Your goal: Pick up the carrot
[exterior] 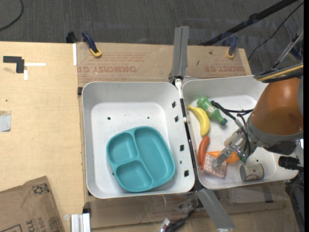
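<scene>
Orange and kind of stubby, so calling that the carrot (233, 157): lying in the right bin (217, 83), toward its front edge, about mid-width. Partly covered by the gripper (227, 151), which hangs right over it, low, touching or nearly so. Can't tell whether open or closed from this angle, too much clutter and blur there. Can't see the carrot actually being gripped either.

Grey arm (280, 110) with the orange band coming in over the bin's right edge and hiding a good chunk of that side.

Also in the right bin: banana (203, 120) near the left wall, green bottle (212, 110) just beside it toward the back, a red-orange sausage-looking thing (203, 149) along the left wall below the banana, a small packet (213, 164) touching the carrot's left end, and a greyish lump (252, 172) by the front right corner.

Over in the left bin (125, 86): teal plate (140, 158), three sections, sitting toward the front edge.
</scene>
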Controlling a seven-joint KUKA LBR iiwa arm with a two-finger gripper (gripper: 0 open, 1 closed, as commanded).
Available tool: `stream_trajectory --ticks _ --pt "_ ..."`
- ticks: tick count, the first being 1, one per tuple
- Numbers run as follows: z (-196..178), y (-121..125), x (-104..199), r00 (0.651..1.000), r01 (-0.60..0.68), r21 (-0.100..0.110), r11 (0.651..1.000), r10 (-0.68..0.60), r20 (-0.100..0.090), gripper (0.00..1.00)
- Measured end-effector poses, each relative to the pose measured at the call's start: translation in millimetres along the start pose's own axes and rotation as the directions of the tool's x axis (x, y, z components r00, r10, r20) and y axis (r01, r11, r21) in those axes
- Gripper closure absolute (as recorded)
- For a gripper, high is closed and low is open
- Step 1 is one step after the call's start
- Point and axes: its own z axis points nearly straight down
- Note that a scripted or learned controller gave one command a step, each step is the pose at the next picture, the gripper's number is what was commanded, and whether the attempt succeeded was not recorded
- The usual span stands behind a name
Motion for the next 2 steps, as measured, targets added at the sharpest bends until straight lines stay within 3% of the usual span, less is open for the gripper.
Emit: stream_trajectory --ticks 1,2 --pt "-12 2 0 1.0 -0.001 -0.005 1.0 0.001 -0.001 1.0" --pt "-86 37 43 0.991 -0.13 0.013 0.991 0.13 -0.011 1.0"
